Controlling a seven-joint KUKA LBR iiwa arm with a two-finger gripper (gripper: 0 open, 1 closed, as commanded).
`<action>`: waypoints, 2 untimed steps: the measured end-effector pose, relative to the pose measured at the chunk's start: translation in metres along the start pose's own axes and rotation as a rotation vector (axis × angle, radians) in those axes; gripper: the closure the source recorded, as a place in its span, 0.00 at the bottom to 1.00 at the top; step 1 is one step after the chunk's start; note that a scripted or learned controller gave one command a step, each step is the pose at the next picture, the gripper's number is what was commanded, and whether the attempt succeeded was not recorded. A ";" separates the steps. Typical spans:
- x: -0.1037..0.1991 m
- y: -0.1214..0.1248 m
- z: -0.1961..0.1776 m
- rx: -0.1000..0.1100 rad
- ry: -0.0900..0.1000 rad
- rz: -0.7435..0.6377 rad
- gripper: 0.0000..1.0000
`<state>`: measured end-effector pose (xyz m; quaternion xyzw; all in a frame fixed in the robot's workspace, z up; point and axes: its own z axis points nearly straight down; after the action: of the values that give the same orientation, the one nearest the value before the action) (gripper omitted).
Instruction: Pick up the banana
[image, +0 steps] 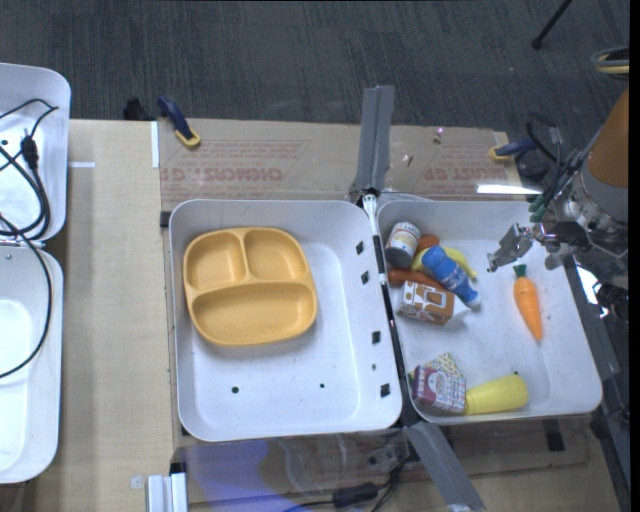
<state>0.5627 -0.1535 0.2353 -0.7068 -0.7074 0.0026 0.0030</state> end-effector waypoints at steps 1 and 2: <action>-0.002 -0.085 0.083 0.000 0.001 -0.053 0.00; 0.005 -0.083 0.145 -0.009 -0.005 -0.421 0.00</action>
<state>0.4790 -0.1484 0.0913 -0.5433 -0.8395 0.0003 -0.0014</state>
